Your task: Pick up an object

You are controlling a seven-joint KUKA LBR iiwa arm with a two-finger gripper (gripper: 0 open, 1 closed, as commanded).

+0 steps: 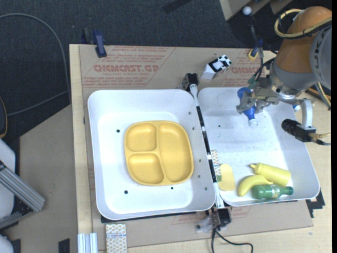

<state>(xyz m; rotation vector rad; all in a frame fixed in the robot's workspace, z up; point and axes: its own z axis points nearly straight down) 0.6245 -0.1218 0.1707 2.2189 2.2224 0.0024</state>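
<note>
Hand [253, 114] hovering over right bin [295, 141], grip state unclear, bottle [271, 192] and banana [251, 184] sitting well below it, awaiting pickup.

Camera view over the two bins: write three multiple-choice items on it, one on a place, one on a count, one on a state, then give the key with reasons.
1. Where does the yellow divided plate lie?
A. in the left bin
B. in the right bin
C. on the cardboard behind the bins

2. How many compartments does the plate have?
A. two
B. three
C. five

3. How does the green bottle rest?
A. upright
B. on its side
C. gripped in the pincer

Key: 1 A, the plate sits mid-floor in the left bin. 2 B, ridges split it into three wells. 3 B, the bottle lies flat at the right bin's near edge beside the banana, while the pincer hovers over the bin's far end.
</note>
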